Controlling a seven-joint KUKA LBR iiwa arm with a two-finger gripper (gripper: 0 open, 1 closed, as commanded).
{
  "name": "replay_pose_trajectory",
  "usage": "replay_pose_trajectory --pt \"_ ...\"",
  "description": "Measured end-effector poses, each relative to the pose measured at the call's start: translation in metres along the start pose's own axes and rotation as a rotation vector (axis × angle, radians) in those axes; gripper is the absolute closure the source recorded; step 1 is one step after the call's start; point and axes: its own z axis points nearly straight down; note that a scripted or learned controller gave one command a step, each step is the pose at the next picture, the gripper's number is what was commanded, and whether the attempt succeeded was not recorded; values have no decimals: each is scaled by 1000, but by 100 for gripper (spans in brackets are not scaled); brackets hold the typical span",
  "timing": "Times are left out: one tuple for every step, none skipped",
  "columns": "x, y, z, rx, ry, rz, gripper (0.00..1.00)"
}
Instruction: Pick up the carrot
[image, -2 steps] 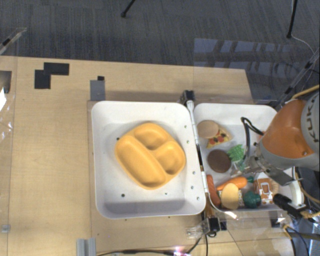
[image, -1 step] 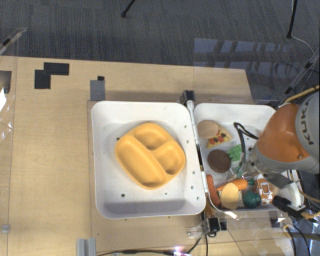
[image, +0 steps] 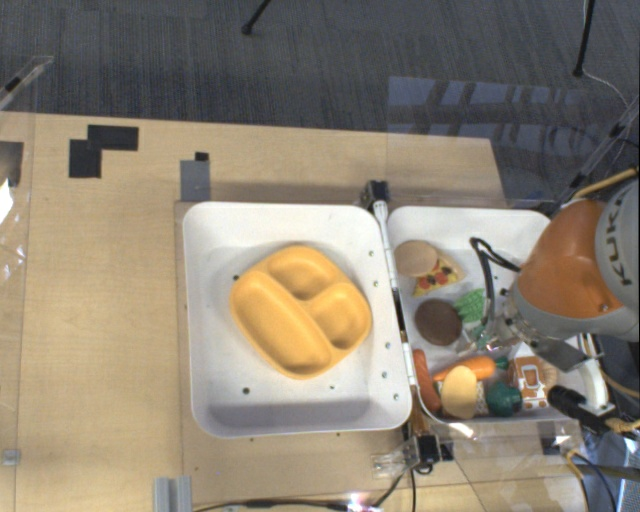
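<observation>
The carrot (image: 482, 368) is a small orange piece lying near the front of the right bin (image: 520, 218), partly tucked behind a yellow fruit (image: 459, 391). My gripper (image: 497, 340) hangs low over the bin just above and behind the carrot, at the end of the grey arm with its orange band (image: 565, 268). The wrist and cables hide the gripper's tips and part of the carrot's right end.
The right bin also holds a bun (image: 416, 256), a pizza slice (image: 440, 274), a brown round piece (image: 437, 321), a green leafy toy (image: 470, 305), a red sausage (image: 422, 371), a dark green item (image: 501, 399) and a small box (image: 531, 381). A yellow divided plate (image: 300, 308) lies in the left bin (image: 210, 400).
</observation>
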Motion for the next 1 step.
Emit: replay_pose_trajectory --pt "1 0 1 2 1 0 0"
